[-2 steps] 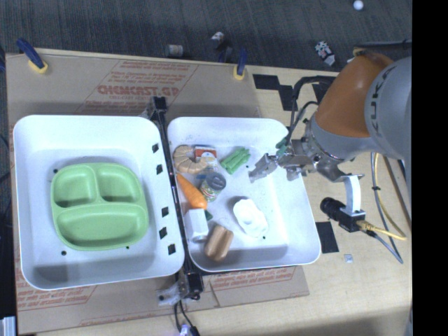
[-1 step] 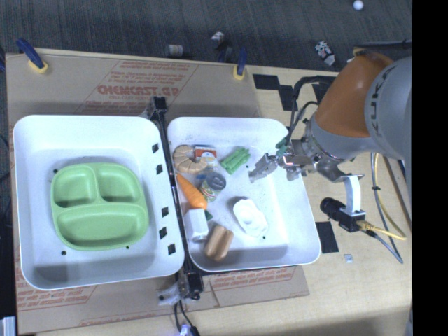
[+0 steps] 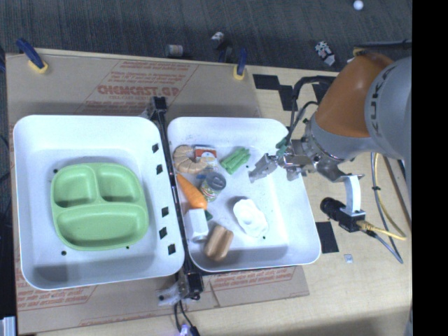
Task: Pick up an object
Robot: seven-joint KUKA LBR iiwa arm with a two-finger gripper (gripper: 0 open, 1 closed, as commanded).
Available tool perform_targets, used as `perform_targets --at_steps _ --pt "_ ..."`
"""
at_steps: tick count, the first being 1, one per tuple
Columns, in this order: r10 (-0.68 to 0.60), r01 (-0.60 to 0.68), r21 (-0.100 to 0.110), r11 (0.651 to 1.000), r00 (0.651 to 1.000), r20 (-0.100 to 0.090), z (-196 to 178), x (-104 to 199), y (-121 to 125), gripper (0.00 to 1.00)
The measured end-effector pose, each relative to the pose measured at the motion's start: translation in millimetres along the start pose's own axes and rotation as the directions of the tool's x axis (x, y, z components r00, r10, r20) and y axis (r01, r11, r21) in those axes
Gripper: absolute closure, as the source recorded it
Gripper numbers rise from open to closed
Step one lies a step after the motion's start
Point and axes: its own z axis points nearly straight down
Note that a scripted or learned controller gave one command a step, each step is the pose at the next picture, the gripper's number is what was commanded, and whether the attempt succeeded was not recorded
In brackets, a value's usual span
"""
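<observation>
- Cardboard sheet (image 3: 140, 82) under the bins carries red print – reads roughly "CHEMCAST GP", smaller lines too blurred to read.
- Left bin (image 3: 42, 138): a green divided tray (image 3: 99, 205), three compartments.
- Right bin (image 3: 294, 215), things crowded along its left side: bagel (image 3: 186, 158), small red-and-white packet (image 3: 205, 152), green ridged piece (image 3: 235, 159), tin can (image 3: 211, 185), carrot (image 3: 191, 191), white bottle (image 3: 197, 224), brown bread roll (image 3: 218, 242), white crumpled lump (image 3: 250, 217) nearer the middle.
- Pincer (image 3: 262, 168) sits over the right bin's upper middle, just right of the green piece – open or shut, cannot tell; nothing seen gripped.
- Blue clamps (image 3: 32, 55) on the cardboard's far edge.
- Black and yellow cables (image 3: 381, 231) on the bench (image 3: 364, 285) at right.
</observation>
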Motion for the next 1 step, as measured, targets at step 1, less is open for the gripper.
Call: perform_targets --at_steps 1 --pt "0.0 0.0 0.0 1.0 1.0 0.0 0.0 0.0 0.0 0.0"
